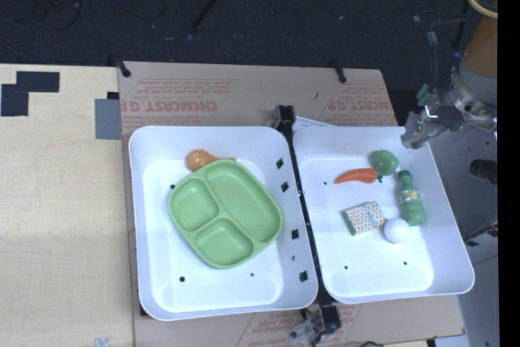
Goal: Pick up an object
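Note:
The right bin (439,268) holds an orange-red carrot-like piece (357,175), a green round piece (384,162), a green bottle (410,197), a white ball (396,231) and a small patterned box (364,217). In the left bin (154,272) lies a green divided plate (225,212) with an orange piece (199,159) behind it. My gripper (416,132) hangs at the far right, above the right bin's back right corner, apart from all the objects. Nothing is seen between its fingers.
A black divider (294,207) runs between the two bins. Cardboard (236,97) lies under both bins, and a wooden bench top (57,199) stretches to the left. The arm's orange band (481,45) stands at the upper right.

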Motion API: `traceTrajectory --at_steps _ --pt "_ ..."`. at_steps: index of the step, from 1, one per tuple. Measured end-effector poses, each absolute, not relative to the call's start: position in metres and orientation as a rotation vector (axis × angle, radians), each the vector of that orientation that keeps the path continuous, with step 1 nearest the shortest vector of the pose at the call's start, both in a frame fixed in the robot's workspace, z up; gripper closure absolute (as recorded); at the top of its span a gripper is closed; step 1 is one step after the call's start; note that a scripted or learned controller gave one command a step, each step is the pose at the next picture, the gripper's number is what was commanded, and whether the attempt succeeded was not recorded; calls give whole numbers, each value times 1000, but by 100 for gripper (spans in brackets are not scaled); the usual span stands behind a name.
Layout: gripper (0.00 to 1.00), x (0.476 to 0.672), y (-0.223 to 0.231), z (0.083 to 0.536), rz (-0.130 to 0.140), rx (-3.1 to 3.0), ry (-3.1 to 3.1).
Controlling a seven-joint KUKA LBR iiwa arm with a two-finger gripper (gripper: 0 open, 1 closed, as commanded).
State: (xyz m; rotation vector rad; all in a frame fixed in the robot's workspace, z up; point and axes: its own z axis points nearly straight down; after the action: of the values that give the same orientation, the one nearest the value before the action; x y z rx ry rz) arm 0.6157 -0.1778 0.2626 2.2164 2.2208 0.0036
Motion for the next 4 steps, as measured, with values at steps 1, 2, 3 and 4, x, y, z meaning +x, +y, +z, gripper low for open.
traceTrajectory --at_steps 1,2,3,4 --pt "100 614 -136 260 -2 2220 2227" --pt "100 608 -78 248 -4 2221 2228" --pt "100 610 -19 234 -3 2220 2228" --pt "100 610 25 224 -5 2221 2227"
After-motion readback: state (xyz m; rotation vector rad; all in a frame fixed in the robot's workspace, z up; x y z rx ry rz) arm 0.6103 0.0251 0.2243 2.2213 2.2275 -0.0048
